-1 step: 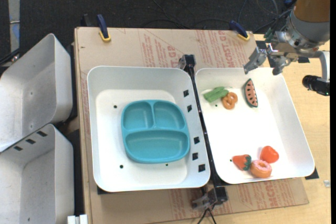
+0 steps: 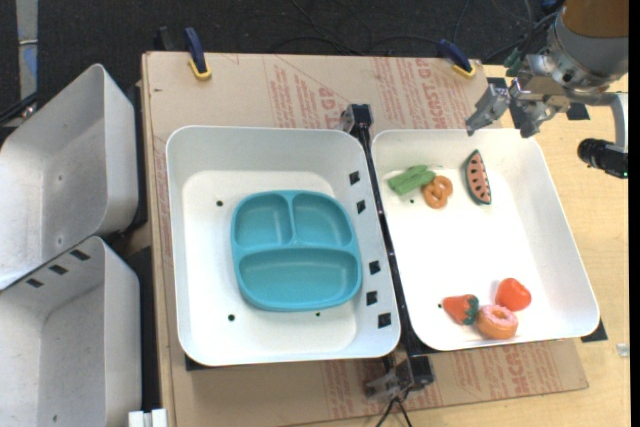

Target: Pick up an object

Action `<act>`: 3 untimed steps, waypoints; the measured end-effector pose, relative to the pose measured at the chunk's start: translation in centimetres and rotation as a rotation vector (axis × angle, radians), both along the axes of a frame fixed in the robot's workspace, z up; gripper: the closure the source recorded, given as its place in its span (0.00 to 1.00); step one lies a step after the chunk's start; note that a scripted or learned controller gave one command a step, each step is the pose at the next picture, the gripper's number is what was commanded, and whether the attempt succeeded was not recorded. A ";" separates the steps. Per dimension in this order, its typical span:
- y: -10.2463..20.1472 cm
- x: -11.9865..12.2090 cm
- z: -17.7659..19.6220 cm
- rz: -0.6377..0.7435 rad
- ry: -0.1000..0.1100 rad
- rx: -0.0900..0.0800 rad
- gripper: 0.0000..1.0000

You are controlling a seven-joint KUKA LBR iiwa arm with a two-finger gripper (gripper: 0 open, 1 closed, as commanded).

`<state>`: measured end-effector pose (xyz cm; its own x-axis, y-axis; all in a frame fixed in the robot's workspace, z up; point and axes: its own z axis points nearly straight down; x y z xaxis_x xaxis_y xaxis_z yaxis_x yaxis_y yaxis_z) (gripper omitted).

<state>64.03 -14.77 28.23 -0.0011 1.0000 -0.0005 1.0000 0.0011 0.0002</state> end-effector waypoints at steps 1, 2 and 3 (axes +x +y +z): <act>0.3 0.2 -4.3 0.000 0.003 0.000 0.00; 0.4 -0.1 -8.6 -0.001 0.004 0.000 0.00; 1.3 -0.2 -13.5 0.002 0.004 0.001 0.00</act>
<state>63.85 -13.45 14.77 -0.0029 1.0000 0.0004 1.0000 0.0029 -0.0035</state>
